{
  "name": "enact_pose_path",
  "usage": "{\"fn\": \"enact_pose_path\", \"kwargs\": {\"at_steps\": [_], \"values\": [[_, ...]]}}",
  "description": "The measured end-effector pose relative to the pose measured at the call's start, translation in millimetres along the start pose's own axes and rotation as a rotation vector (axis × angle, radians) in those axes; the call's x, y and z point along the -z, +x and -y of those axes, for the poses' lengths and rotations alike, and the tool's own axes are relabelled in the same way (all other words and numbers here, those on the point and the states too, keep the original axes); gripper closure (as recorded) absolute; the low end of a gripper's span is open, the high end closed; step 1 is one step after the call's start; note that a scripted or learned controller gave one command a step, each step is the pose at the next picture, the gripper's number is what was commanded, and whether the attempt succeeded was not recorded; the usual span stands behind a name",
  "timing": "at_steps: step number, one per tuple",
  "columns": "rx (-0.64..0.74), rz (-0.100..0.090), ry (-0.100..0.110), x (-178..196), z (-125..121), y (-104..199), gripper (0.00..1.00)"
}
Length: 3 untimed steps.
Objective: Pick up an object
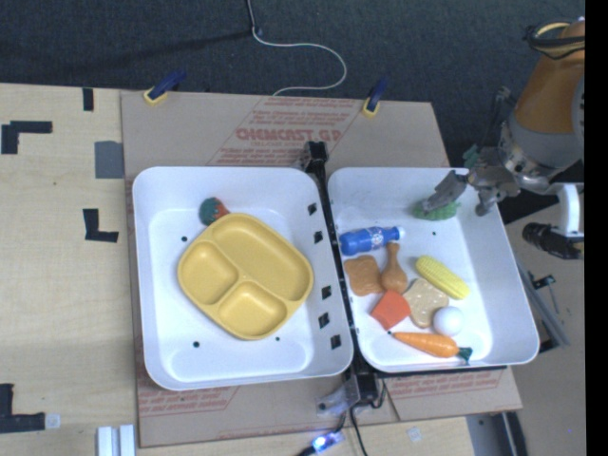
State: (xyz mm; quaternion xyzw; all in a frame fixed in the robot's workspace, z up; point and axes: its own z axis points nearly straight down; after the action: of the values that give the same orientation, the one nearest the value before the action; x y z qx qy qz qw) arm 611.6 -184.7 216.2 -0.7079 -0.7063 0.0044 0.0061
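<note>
On the desk (66, 255), the right bin (503, 283) holds toy food; the tool (467, 196), fingers spread, hovers at its one o'clock corner beside a green piece (435, 211). Nothing is grasped yet.

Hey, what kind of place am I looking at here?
Likely a robotics lab bench for grasping trials: a robot arm reaches over two white bins, one holding toy food like a carrot and corn.

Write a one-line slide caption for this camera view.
Gripper hovers at the right bin's far corner above a green object; the left bin holds a yellow tray.
</note>
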Motion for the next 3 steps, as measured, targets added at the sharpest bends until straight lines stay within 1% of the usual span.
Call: {"fn": "enact_pose_path", "kwargs": {"at_steps": [1,3], "values": [[0.003,0.003,-0.013,8,-3,0,0.0],[0.003,0.003,-0.009,-85,-5,-12,0.0]]}}
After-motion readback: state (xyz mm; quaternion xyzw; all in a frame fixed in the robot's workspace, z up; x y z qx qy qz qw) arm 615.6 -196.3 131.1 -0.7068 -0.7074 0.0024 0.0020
